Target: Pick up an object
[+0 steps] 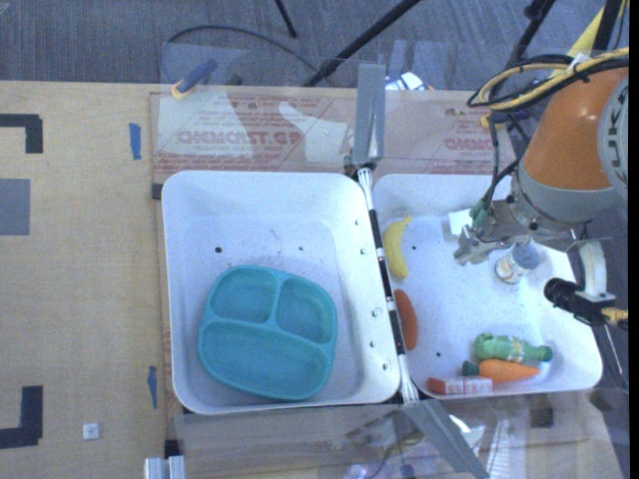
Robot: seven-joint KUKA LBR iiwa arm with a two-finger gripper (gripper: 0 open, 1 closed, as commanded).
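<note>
The right bin (439, 297) holds a yellow banana (397, 246) by its left wall and a red sausage (404, 318) below it. Near its front right corner lie a green bottle (510, 347), an orange carrot (507, 370) and a small red and white stick (458, 385). My gripper (473, 241) hangs over the back of this bin, right of the banana and apart from it. A small round pale object (509, 268) lies just right of the gripper, under the wrist.
The left bin (190, 218) holds a teal divided plate (268, 332) at its front. A ridge (379, 267) separates the two bins. Cables and a black bracket (579, 300) hang off the arm over the right bin's right edge.
</note>
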